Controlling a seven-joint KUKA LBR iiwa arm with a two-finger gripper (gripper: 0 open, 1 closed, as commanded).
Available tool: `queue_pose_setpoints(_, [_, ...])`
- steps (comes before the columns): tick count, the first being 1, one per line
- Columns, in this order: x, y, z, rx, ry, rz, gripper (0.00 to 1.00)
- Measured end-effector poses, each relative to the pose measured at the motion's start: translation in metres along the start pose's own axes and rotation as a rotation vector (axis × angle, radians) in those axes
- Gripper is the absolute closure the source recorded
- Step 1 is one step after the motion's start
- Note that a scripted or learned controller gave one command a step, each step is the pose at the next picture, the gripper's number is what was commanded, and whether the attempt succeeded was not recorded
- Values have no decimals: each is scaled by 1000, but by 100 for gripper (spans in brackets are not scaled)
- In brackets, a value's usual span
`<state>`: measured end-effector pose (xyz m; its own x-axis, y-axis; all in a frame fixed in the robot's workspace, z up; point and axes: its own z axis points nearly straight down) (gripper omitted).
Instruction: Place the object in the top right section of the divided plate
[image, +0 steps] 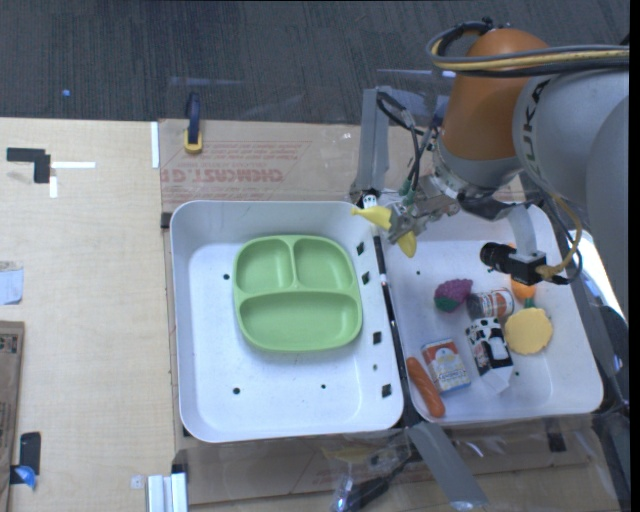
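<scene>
Right bin, near left corner: orange carrot lying along the left wall. Just right of it is a small box, then a black-and-white carton, both flat on the floor. Yellow disc is just beside the carton on its right, near the right wall. Behind the carton is a small can on its side, and left of that a purple lump. Left bin: green plate sits mid-bin, a bit toward the far edge, with one wide section on the near side and two small ones on the far side. The yellow object is at the far left corner of the right bin, over the rim shared by the bins. It is small, bright yellow and irregular, shape too small to name. One end pokes out left of the gripper, and another yellow bit shows just below it; can't tell if they're one piece. The gripper is right on top of the object, at the far edge. Can't tell whether it's open, closed or actually gripping.
</scene>
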<state>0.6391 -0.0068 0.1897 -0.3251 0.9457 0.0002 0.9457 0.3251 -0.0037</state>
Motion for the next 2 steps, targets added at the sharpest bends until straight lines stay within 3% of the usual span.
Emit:
queue_pose_setpoints(1, [0, 0, 0, 0, 0, 0, 0])
queue_pose_setpoints(2, [16, -6, -32, -2, -1, 10, 0])
